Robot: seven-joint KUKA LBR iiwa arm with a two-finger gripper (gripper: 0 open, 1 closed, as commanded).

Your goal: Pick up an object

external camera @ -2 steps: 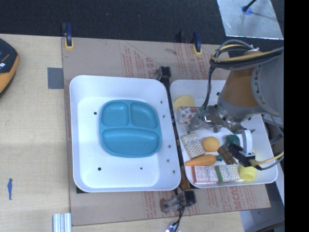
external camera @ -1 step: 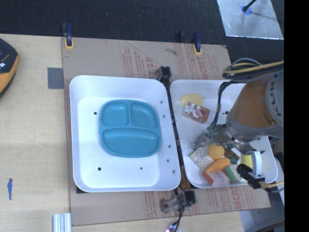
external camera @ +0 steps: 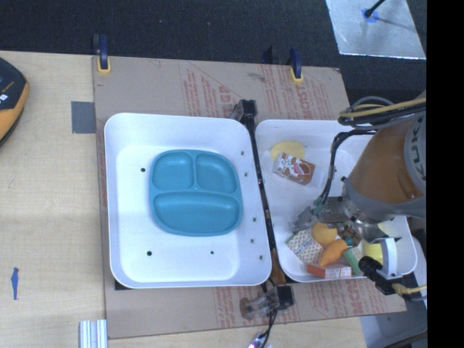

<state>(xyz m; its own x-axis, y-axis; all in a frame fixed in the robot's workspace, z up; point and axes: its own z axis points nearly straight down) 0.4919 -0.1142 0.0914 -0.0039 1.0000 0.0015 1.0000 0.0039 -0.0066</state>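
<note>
My gripper (external camera: 328, 218) is down in the right bin (external camera: 319, 130), low over a pile of small toys near its front edge. Directly beneath it lies a yellow rounded piece (external camera: 323, 233), with an orange carrot-shaped piece (external camera: 333, 252) just in front. A checkered white packet (external camera: 305, 247) sits left of those, and a thin red-and-white item (external camera: 324, 270) rests against the front wall. The grey and orange arm (external camera: 388, 169) covers the bin's right side. I see nothing lifted off the bin floor.
A yellow piece (external camera: 287, 150) and a red-and-white snack packet (external camera: 293, 168) lie at the back of the right bin. A yellow-and-white object (external camera: 380, 253) sits at the front right. The left bin (external camera: 123, 194) holds a blue divided plate (external camera: 195, 192).
</note>
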